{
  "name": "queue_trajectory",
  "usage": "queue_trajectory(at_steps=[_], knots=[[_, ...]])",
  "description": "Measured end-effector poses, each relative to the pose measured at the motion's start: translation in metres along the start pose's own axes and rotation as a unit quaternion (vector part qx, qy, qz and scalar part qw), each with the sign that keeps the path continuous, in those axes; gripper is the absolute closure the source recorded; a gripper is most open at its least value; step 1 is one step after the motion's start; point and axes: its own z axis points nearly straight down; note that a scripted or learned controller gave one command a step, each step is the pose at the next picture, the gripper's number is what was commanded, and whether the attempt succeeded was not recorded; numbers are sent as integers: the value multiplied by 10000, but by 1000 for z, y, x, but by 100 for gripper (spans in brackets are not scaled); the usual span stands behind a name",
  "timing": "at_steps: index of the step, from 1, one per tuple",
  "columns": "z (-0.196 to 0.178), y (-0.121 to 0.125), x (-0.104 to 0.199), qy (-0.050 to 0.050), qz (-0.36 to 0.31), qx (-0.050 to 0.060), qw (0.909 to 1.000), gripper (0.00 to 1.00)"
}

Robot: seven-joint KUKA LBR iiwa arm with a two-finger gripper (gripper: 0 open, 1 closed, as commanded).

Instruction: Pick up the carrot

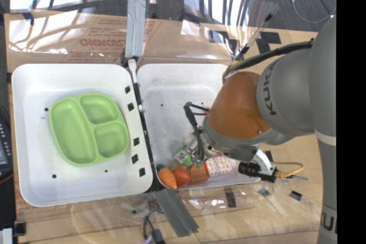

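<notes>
Two shallow white bins [34,123] sit side by side on the bench, both matte, with rounded corners. We count one plate [88,129] in the left bin: pale green, smooth plastic, a rounded shape split into three compartments. In the right bin [166,94] the floor is speckled with dark marks, and the things crowd toward its 6 o'clock edge. We count one carrot [167,178], a stubby orange piece lying at about 7 o'clock in that bin, touching a glossy red rounded item [182,176] just at its 3 o'clock side. One small bottle [217,167] with a white and red label lies on its side beside these. One gripper [197,152] hangs just above this cluster, at 1 o'clock from the carrot; we cannot tell how it stands. The grey arm [297,94] with its orange band enters from 3 o'clock.
</notes>
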Motion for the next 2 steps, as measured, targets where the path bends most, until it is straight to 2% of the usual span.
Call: queue_trajectory(at_steps=[1, 2], knots=[[-100, 61, -21, 3, 1712, 3, 9852, 0], [-109, 62, -21, 8, 1690, 10, 9856, 100]])
